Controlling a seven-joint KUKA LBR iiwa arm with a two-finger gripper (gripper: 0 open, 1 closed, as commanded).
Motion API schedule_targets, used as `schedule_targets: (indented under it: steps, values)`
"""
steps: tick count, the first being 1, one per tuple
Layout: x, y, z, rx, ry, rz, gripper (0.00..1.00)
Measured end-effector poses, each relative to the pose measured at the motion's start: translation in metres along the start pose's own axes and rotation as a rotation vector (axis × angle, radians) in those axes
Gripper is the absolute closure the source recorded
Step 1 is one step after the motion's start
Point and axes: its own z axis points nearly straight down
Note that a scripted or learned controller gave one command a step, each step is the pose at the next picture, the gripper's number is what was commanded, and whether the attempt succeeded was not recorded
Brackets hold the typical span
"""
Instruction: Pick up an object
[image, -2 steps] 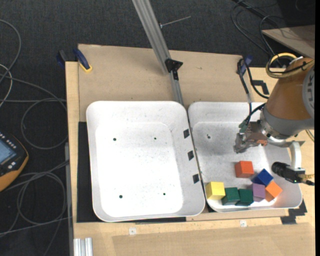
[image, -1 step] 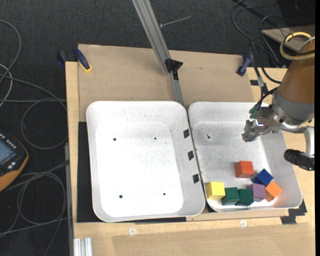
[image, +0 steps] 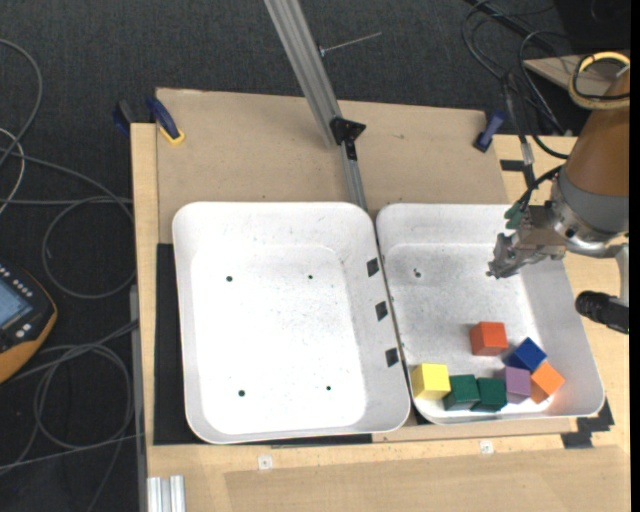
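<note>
Hand (image: 503, 262): you see it over the right bin (image: 440, 262), upper right part, above the bin floor. I cannot tell if it is open or closed; nothing seen in it.
Arm (image: 600, 165): comes in from the right, orange band above wrist.
Objects: all in right bin, front right corner. Red block (image: 488, 337) a bit apart, nearest to hand; blue block (image: 527, 354), orange block (image: 546, 380), purple block (image: 517, 382), two green blocks (image: 476, 392), yellow block (image: 432, 380) along front wall.
Left bin (image: 270, 230): beside right bin on tabletop (image: 250, 130).
</note>
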Motion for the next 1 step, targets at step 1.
schedule_targets:
  steps: [1]
  values:
    - [0.0599, -0.0074, 0.0067, 0.006, 0.004, -0.005, 1.00]
